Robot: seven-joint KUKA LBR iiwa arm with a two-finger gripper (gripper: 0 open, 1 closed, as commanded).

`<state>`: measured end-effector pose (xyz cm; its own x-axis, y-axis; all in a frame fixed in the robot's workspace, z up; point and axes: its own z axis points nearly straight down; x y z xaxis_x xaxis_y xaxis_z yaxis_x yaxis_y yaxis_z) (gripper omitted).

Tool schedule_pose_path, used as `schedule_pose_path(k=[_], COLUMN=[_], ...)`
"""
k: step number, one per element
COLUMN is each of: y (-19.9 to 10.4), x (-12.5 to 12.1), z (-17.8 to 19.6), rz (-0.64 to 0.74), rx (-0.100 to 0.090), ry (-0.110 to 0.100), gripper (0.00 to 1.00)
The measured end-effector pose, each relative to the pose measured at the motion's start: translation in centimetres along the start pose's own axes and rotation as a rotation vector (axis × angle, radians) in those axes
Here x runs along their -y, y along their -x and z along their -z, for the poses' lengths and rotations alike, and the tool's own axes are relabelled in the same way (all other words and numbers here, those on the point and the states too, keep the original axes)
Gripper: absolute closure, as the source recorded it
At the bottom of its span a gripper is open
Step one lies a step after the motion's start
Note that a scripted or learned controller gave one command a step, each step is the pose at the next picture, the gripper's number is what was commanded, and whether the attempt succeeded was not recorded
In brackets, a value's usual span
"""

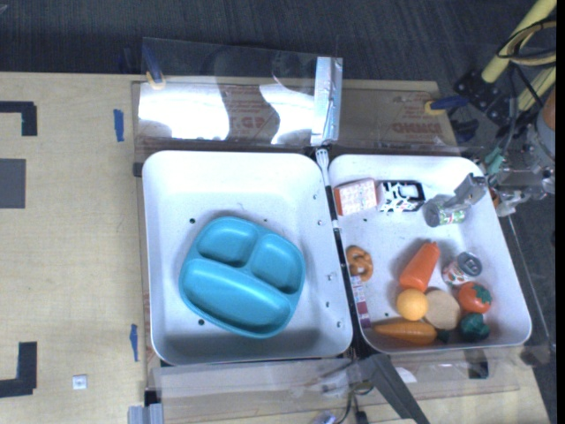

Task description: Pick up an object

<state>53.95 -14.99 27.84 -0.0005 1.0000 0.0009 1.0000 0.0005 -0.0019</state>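
Inside your left bin [168, 184] lay a blue divided plate [243, 275]. Your right bin [516, 312] held toy foods, including an orange carrot [420, 265] and a pretzel [358, 261]. Your pincer [446, 210] hovered above; whether apart or together, I cannot tell.

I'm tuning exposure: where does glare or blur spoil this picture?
Camera view: strong glare washes out the clear panel behind the left bin; the gripper over the right bin looks soft, its fingers unclear; the blue plate and toy food are evenly lit with soft shadows.
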Motion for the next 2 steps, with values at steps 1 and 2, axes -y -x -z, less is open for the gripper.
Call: schedule_pose_path(k=[1, 2], y=[-1.2, -1.5], x=[-0.2, -2.3], z=[-12.2, -19.1], rz=[0.116, 0.229], rx=[-0.002, 0.003], ry=[-0.009, 0.008], gripper=[0.0, 0.0])
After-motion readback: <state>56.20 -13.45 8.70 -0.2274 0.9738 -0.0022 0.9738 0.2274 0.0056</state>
